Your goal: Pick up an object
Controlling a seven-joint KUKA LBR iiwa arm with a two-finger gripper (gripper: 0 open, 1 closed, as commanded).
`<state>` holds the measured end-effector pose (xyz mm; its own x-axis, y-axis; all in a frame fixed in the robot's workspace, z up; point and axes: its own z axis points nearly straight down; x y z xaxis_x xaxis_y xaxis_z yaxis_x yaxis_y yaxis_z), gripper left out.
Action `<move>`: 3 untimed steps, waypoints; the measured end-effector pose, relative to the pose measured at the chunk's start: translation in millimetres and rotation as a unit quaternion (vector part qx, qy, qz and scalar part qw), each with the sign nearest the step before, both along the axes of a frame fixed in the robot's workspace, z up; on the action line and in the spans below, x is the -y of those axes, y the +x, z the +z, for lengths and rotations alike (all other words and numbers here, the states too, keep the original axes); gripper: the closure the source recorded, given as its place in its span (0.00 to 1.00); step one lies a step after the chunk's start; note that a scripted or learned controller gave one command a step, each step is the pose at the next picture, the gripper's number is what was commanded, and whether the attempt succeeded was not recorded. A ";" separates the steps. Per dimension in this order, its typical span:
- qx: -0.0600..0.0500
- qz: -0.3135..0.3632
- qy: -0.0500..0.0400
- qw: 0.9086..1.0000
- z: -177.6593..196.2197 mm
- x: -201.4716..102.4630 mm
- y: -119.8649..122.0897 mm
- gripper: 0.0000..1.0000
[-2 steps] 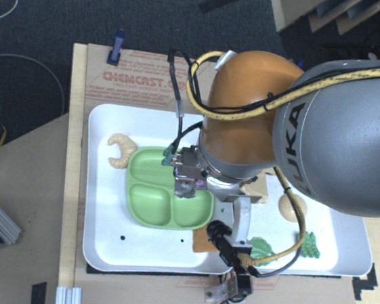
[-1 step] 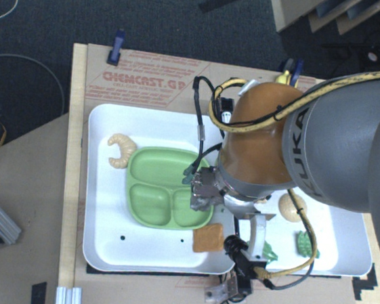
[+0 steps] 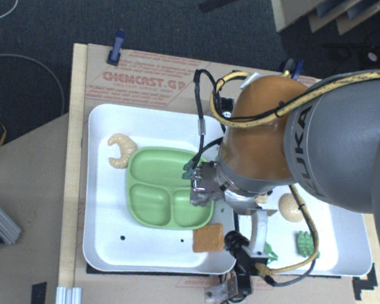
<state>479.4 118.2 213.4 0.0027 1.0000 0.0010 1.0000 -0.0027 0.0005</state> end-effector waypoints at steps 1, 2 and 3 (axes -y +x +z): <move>0.004 0.003 0.001 1.000 67.2 -36.9 20.5 1.00; -0.006 0.004 -0.001 1.000 -13.0 -94.1 -3.8 1.00; 0.001 -0.001 -0.001 1.000 -10.6 -50.9 40.4 1.00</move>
